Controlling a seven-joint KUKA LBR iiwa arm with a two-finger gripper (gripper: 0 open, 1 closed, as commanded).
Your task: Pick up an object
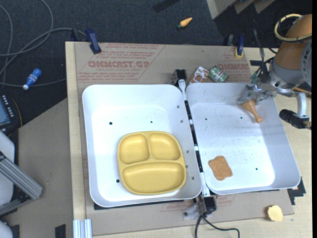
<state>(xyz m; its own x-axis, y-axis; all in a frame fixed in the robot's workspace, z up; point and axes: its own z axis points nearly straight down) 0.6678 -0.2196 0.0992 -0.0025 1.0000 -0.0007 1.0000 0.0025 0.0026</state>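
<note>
My gripper (pixel 252 95) hangs over the far right part of the right bin (pixel 277 148), with the grey arm and its orange band reaching in from the upper right. An orange carrot-shaped piece (pixel 254 111) lies slanted on the bin floor just below the gripper, its upper end touching or nearly touching the gripper's tip. A flat brown cookie-like piece (pixel 220 167) rests near the front of the same bin. In the left bin (pixel 99 113) sits a yellow divided plate (pixel 150 162).
Two small packets (pixel 209 74) lie on the bench behind the right bin. A yellow lump (pixel 274 212) sits on the bench at the front right corner. Blue clamps (pixel 92 40) hold the board's far edge. A black clip joins the bins at the middle.
</note>
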